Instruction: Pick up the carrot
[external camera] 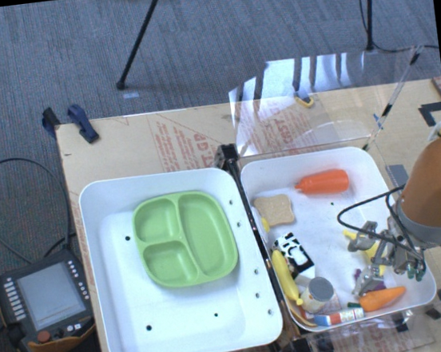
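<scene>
Carrot lies upper middle of the right bin, apart from the gripper at lower right. Whether the jaws are apart or together, I cannot tell. Approach from above, jaws across its width.

My arm runs off the right edge, so just its orange band and wrist are in frame, and the wrist covers the right bin's right wall. My pincer is a dark tangle over the yellow pieces; whether it is parted or closed I cannot tell, and it hides part of the small carrot. The worktop is cut off at the bottom, and the cylinder and tube are too small to identify.
</scene>
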Controlling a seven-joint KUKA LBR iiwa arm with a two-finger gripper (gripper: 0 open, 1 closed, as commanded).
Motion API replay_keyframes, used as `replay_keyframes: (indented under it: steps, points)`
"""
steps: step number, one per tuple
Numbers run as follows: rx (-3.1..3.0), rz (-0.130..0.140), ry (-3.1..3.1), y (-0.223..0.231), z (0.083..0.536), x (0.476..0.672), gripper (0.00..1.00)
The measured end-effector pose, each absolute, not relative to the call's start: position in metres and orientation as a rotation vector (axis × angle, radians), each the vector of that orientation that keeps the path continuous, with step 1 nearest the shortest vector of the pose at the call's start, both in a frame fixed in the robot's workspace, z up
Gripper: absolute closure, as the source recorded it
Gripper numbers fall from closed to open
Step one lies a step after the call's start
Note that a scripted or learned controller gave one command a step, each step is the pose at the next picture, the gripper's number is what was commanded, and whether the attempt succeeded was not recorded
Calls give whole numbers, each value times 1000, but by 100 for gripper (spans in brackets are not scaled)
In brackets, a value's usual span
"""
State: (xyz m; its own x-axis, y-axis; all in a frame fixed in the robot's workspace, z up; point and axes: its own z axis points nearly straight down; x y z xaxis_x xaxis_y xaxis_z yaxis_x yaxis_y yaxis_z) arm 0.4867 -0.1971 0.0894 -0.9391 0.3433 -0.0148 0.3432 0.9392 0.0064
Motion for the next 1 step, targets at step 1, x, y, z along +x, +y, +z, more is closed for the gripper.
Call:
replay_keyframes:
  steps: [1]
  points:
    - [188,24,3110,-201,92,487,0]
